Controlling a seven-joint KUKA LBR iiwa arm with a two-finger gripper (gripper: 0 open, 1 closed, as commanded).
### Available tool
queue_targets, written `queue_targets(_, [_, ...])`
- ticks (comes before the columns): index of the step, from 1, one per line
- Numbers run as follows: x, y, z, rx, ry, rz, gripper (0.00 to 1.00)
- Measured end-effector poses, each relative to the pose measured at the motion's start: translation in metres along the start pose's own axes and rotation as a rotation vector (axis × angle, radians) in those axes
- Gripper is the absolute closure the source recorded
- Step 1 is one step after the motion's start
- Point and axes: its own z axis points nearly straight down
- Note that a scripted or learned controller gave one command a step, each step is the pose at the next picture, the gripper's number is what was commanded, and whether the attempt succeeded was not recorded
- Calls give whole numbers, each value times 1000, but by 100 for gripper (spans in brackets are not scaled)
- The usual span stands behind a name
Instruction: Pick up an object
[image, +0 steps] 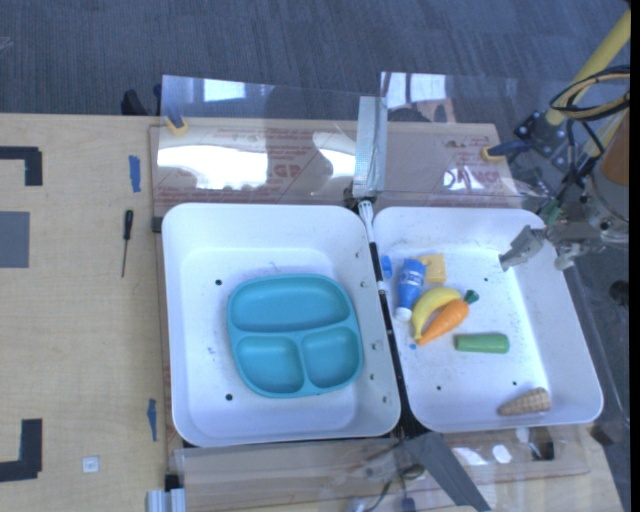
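Two shallow white bins are sitting side by side: the left bin (185, 330) and the right bin (560, 330). One teal divided plate (294, 333), with three compartments, is lying in the left bin. Six small things are lying in the right bin: one blue bottle (410, 283), one yellow block (433, 266), one toy banana (432, 303), one toy carrot (447, 318), one green cylinder (482, 343) and one waffle cone (526, 402). One screwdriver (126, 240) is resting on the bench.

Carrot (446, 320), banana (434, 304), bottle (410, 283), cucumber (482, 343), cone (525, 402) in right bin (570, 300).
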Motion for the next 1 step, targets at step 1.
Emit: queue_targets(1, [67,-20,112,-2,0,-4,0])
